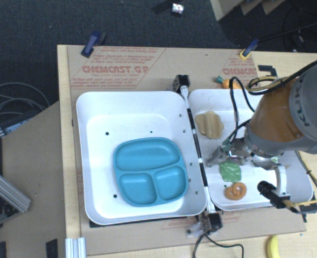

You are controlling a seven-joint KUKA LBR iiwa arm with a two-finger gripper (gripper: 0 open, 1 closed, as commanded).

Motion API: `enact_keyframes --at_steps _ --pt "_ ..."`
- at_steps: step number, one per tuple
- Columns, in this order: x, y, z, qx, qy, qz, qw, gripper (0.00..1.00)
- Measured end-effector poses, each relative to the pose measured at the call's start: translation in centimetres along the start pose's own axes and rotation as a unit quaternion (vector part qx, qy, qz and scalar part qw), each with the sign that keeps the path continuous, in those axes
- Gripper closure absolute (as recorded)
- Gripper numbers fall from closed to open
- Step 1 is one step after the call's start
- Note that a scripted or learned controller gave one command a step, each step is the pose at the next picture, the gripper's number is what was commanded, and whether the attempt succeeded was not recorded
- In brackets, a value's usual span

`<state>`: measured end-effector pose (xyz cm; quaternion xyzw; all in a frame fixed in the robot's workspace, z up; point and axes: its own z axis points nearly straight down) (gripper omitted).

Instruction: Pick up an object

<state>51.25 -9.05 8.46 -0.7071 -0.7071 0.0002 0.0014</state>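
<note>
My gripper hangs low in the right bin, near its left wall. Just below it, touching or nearly touching, lies a green object. A small orange ring-shaped piece sits in front of the green one. A tan, flat, rounded piece lies toward the back of the same bin, apart from the gripper. The view shows nothing held in the gripper.
The left bin holds a blue divided plate. The wall between the bins runs close to the gripper's left. A yellow item lies on the bench in front of the right bin.
</note>
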Motion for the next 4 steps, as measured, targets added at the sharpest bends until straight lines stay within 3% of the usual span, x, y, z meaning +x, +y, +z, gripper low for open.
enact_keyframes --at_steps 1,2,3,4 --pt "-0.8 -2.7 0.0 0.000 0.000 0.001 1.0000 0.00" --pt "-0.1 -3.4 0.0 0.000 0.000 0.000 1.0000 0.00" --pt "0.0 -3.4 -0.9 0.000 0.000 0.001 1.0000 1.00" --pt "5.9 3.0 -10.1 -0.003 0.000 -0.001 1.0000 1.00"
